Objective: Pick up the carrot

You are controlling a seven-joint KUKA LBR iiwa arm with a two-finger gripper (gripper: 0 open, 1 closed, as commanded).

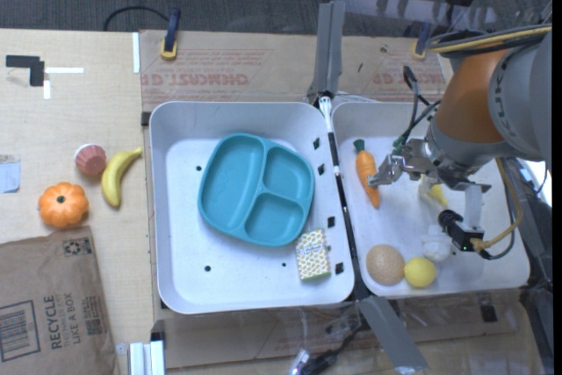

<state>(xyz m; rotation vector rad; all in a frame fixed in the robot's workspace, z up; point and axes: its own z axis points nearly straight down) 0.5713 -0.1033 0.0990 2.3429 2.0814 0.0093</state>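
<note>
You see carrot in right bin, lying near left wall, green top toward far edge. Gripper just beside carrot's right side; open or closed, cannot tell. Egg and lemon crowd near edge. Plate, box in left bin.

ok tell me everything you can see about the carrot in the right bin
The orange toy-like carrot with a green top lies flat on the floor of the right white bin, near its left wall, green end pointing away from the camera and tip toward it. It looks smooth, like plastic. The gripper is right beside its lower half, seemingly touching it.
</note>
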